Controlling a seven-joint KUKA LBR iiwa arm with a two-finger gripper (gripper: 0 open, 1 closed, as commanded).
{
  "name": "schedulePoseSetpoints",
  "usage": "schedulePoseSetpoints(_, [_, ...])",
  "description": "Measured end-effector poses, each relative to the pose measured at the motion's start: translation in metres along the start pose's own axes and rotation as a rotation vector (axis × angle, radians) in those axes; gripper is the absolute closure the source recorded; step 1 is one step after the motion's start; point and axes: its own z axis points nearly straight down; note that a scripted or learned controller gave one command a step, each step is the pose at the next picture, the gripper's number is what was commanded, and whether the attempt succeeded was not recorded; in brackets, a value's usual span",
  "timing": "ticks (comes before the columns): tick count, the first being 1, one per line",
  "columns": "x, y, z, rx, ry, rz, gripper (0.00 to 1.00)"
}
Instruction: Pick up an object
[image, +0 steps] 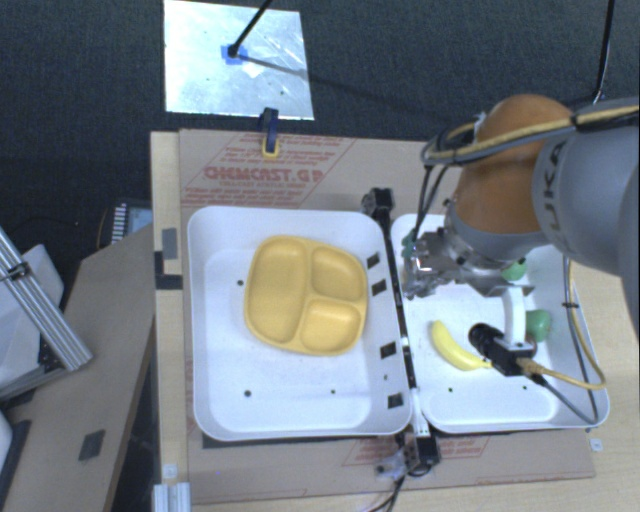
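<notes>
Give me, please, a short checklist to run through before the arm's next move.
1. Banana lies in plain view in the right bin: ok.
2. Gripper is over the right bin: ok.
3. Gripper is centred above the banana: not ok, it sits nearer the bin's left wall.
4. Green object beside the arm is graspable: cannot tell, partly hidden.
5. Yellow plate in the left bin lies apart from the arm: ok.
</notes>
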Motion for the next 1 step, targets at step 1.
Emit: schedulePoseSetpoints(1, [0.0565, -0.011, 0.0084, 0.001, 0.0, -0.001, 1.0])
